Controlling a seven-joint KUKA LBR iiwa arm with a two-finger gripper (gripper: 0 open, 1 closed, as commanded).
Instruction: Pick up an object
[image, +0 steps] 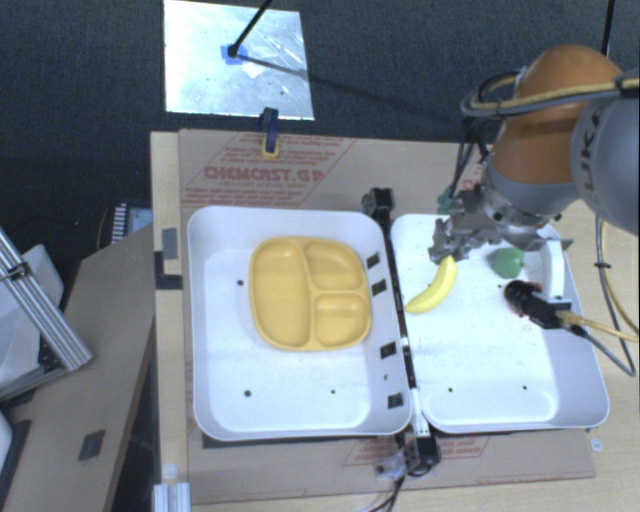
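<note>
Yellow banana (433, 288) is lying on the floor of the right bin (500, 400), near its far-left corner. The gripper (445, 245) is hanging just over the banana's upper end; its grip I cannot tell. Lifting appears not yet done.

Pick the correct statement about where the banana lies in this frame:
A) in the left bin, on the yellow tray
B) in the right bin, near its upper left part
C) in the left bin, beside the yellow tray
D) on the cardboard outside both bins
B: the banana lies on the floor of the right bin, just below the gripper, while the yellow tray sits in the left bin.
</note>
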